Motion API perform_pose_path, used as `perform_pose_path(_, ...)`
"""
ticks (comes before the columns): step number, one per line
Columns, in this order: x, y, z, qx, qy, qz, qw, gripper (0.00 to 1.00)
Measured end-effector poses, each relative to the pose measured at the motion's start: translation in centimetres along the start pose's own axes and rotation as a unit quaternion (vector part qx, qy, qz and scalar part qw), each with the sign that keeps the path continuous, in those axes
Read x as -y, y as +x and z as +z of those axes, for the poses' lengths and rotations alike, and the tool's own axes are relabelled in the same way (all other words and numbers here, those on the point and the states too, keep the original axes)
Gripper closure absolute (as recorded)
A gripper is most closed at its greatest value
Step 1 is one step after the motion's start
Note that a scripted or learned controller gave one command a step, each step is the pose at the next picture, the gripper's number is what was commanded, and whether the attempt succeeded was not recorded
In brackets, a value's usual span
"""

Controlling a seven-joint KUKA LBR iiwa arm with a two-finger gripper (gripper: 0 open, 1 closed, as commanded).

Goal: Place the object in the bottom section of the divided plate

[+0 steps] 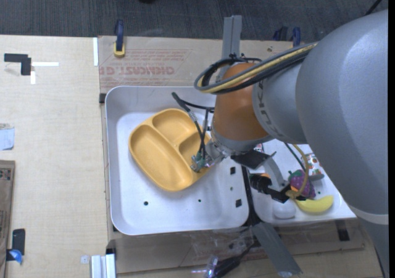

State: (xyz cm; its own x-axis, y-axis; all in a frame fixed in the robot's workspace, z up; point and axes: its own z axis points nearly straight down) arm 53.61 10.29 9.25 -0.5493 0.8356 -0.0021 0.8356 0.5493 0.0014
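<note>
Yellow divided plastic plate (162, 163) lies flat in the left shallow white bin (129, 212), turned at a slant, toward the bin's back and left of its middle. Its one long compartment runs along the lower-left side, and two smaller compartments sit along the upper-right side. All three compartments that show look bare. The grey arm with its orange band (237, 110) reaches in from the right and hangs over the plate's right edge, covering part of the nearer small compartment. The pincer (199, 162) peeks out under the wrist as a small dark and greenish tip just at the plate's right rim; it is too hidden to tell whether it is apart or together, or whether anything is held there. Dark cables loop down from the wrist across that same rim. In the right white bin (281, 156), largely covered by the arm, a yellow banana (316, 204) lies near the front edge, with a small purple bunch of grapes (299, 182) just behind it and a small white rounded piece (284, 211) to its left. Both bins rest on the pale wooden desk (49, 147), and a brown cardboard sheet with red print (154, 64) lies behind the left bin.
</note>
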Motion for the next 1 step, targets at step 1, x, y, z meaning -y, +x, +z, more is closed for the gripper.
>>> perform_pose_path(1,-7.35,2.71,-0.10,0.006,0.002,0.001,1.0000,1.00)
